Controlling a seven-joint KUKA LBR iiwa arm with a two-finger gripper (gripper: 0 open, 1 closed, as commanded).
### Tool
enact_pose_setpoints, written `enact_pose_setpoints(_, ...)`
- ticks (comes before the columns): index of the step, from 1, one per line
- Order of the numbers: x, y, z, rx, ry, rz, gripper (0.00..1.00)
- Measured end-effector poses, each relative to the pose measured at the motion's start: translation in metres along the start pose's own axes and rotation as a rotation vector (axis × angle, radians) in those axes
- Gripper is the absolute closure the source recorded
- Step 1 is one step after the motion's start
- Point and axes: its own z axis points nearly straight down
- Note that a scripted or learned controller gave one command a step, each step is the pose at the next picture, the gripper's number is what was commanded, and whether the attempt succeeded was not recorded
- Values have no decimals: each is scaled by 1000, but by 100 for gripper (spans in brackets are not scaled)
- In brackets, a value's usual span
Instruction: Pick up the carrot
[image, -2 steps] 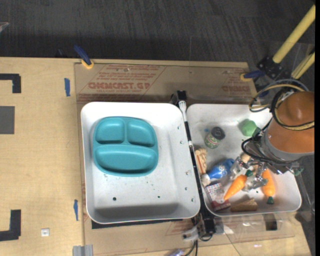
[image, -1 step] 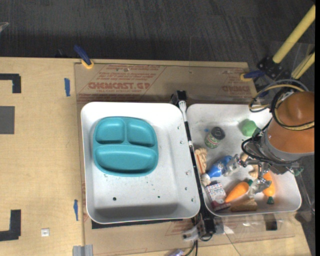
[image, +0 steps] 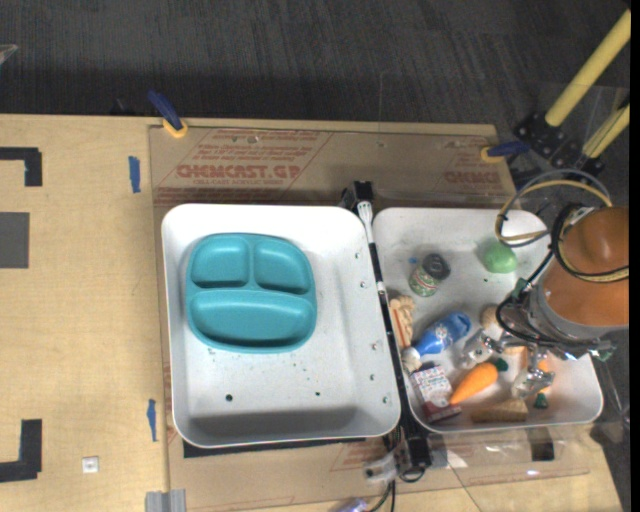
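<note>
i cannot tell the state of my gripper (image: 512, 362) from this view. it hangs just right of the carrot (image: 474, 382), which lies in the right bin (image: 590, 405), long axis diagonal, narrow tip pointing lower left.

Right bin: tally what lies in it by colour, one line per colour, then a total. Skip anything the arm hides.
Orange: 1, the carrot
Blue: 1, a blue bottle
Green: 1, a green ball
Dark with a green label: 1, a small can
Tan: 2, a wooden block and a ridged tan piece
Red and white: 1, a small carton
Total: 7 visible.
</note>
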Motion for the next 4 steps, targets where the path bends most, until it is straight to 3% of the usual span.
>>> enact_pose_setpoints(1, -5, -1, -13, 5, -8, -1, 100)
enact_pose_setpoints(2, -5, 0, -12, 3, -8, -1, 0)
enact_pose_setpoints(3, 9, -3, 1, -14, 4, 80, 0)
enact_pose_setpoints(4, -9, 9, 0, -3, 8, -167, 0)
